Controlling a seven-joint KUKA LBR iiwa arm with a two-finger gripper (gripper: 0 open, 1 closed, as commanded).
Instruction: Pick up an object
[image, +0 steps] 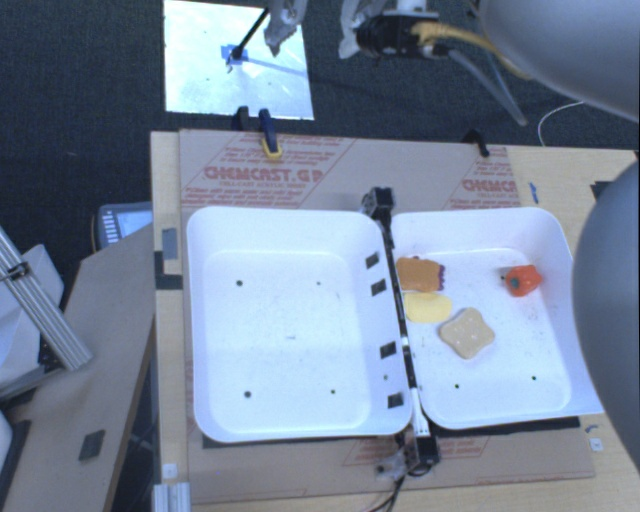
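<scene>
A pale wooden bench (170, 300) fills the centre of the frame, covered by a brown sheet printed "CHEMCAST GP" (300, 165). Two shallow white bins lie side by side on the sheet, the left bin (285, 320) and the right bin (490, 320), their inner rims touching at mid-frame. A yellow-and-black clamp (268, 135) grips the sheet's upper edge.

Looking down at a slant from above the surface (330, 165), taking in both white bins (285, 320) mid-frame.
</scene>
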